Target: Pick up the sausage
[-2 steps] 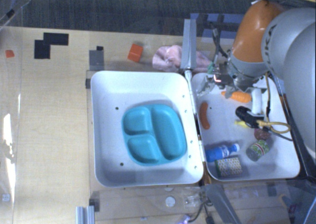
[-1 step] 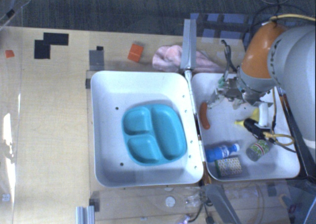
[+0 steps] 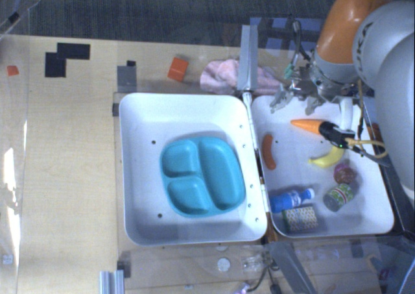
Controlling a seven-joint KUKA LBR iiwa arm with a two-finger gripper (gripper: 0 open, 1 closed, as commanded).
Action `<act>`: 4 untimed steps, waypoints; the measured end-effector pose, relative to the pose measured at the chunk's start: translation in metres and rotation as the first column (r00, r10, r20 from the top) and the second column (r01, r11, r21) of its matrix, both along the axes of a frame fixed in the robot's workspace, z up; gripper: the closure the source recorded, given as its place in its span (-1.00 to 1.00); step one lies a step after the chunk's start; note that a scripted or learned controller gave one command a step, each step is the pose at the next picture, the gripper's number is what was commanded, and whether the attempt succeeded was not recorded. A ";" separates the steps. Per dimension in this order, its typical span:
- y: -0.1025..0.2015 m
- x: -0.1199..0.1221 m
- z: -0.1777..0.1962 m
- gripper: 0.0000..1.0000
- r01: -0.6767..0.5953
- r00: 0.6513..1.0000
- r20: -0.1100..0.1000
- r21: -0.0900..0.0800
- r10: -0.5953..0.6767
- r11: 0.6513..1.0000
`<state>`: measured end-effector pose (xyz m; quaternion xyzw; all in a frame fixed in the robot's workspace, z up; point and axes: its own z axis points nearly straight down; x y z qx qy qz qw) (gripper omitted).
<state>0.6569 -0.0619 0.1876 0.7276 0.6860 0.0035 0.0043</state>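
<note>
The sausage [image 3: 268, 151], a small reddish-brown link, lies lengthwise on the floor of the right bin [image 3: 382, 221], close to its left wall. My gripper [image 3: 296, 103] hangs over the bin's far end, up and to the right of the sausage and well apart from it. Its silvery fingers [image 3: 280, 100] are spread open, and nothing sits between them. The grey arm with its orange band [image 3: 343, 20] comes in from the upper right.
An orange carrot [image 3: 310, 126], a banana [image 3: 327, 158], a round purple item [image 3: 345, 174], a can [image 3: 337, 196], a blue bottle [image 3: 292, 199] and a sponge [image 3: 300, 219] share the right bin. A blue divided plate [image 3: 202, 176] fills the left bin [image 3: 136, 156]. A pink cloth [image 3: 220, 75] lies behind.
</note>
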 end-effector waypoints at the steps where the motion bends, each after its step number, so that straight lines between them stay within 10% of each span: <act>1: -0.020 -0.030 -0.092 -1.00 -0.102 0.995 -0.003 0.000 0.102 0.995; 2: -0.028 -0.094 -0.097 -1.00 0.043 0.999 -0.002 0.001 -0.043 0.999; 3: -0.028 -0.090 -0.083 1.00 0.040 0.999 0.009 -0.001 -0.040 0.999; 4: 0.013 0.011 -0.001 1.00 0.258 0.966 -0.002 0.002 -0.258 0.966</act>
